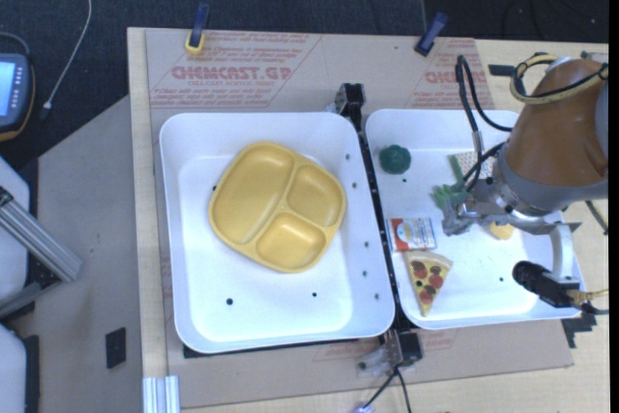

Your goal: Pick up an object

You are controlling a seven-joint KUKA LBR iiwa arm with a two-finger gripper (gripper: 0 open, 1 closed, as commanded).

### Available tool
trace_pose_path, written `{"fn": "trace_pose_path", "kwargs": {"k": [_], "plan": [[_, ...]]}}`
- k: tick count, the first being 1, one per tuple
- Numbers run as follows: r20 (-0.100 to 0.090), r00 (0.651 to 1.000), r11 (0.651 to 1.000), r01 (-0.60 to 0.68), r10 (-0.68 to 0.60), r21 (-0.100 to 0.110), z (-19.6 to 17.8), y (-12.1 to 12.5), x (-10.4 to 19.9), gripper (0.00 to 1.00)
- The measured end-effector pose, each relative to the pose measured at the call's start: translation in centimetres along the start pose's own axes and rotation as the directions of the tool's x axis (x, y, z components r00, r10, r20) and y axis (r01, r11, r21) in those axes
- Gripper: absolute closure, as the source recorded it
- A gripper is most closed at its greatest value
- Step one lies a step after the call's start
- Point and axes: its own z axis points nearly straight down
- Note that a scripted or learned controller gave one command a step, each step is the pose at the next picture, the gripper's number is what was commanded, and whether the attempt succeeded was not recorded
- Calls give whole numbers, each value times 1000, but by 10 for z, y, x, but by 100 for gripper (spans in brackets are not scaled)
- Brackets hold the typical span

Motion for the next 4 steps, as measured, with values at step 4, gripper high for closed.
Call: {"fn": "trace_pose_path", "kwargs": {"k": [4], "plan": [[0,1000,1000,0,0,1,-79,-8,31,100]]}}
